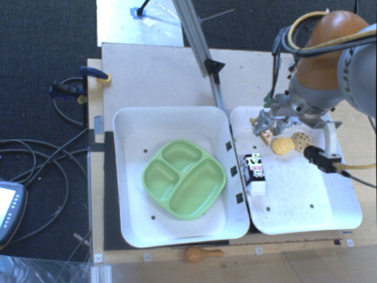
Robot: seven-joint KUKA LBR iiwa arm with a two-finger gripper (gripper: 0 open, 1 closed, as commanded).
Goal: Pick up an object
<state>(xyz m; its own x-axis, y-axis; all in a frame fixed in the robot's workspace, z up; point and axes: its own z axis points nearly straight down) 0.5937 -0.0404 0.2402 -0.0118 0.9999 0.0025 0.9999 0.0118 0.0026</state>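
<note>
I see gripper (263,124) low in right bin (306,211), beside yellow round toy (282,145); grip state unclear to me.

Dark carpet floor (35,34), loose cables (35,158)

A round yellow textured piece (283,145) lies in the right bin's far part, just beside a tan perforated disc (301,139) on its right. A small black-and-white block (254,170) lies nearer, by the bin's left wall.
</note>
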